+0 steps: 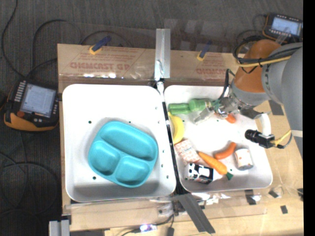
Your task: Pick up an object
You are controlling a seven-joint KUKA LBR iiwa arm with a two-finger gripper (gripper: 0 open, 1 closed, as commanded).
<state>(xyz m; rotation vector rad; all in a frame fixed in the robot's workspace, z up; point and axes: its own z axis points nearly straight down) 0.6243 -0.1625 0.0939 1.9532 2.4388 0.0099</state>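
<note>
At the right bin's (266,178) far edge my two-finger gripper (210,110) hangs, fingers slightly apart, clamping nothing; the green plastic bottle (189,106) lies just left, long axis running left-right.

Arm (288,77) cut off at right edge.

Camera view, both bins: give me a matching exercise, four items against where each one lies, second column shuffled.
Items:
1. teal divided tray
2. banana
3. green bottle
4. carrot

Places:
A. top of the right bin, lying on its side
B. lower middle of the right bin, slanting
C. in the left bin
D. along the right bin's left wall

Pairs: 1-C, 2-D, 3-A, 4-B
</note>
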